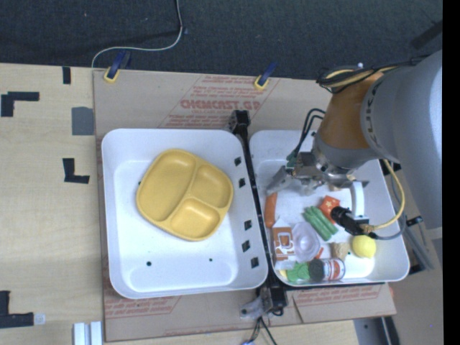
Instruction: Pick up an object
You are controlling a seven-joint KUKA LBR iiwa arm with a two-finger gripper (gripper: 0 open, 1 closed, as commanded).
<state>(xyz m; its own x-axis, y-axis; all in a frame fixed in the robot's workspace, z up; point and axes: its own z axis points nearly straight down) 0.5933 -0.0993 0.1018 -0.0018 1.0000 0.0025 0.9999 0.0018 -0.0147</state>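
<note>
Hovering jaws (305, 182) just above green object (319, 221), right bin (388, 264).

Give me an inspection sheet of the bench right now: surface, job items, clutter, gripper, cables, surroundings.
Surface: brown cardboard sheet on a wooden bench, bearing two shallow white bins side by side.
Job's things: right white bin holds a small pile: yellow lemon-like ball, green ridged block, orange carrot-shaped piece, clear plastic cup, orange-and-white printed box.
Clutter: yellow three-compartment plastic plate in the left white bin.
Gripper: two-finger gripper low over the right bin's upper part; finger state cannot be told.
Cables: white cable on the dark floor; yellow cable along the arm.
Surroundings: black tape marks on the bench.
</note>
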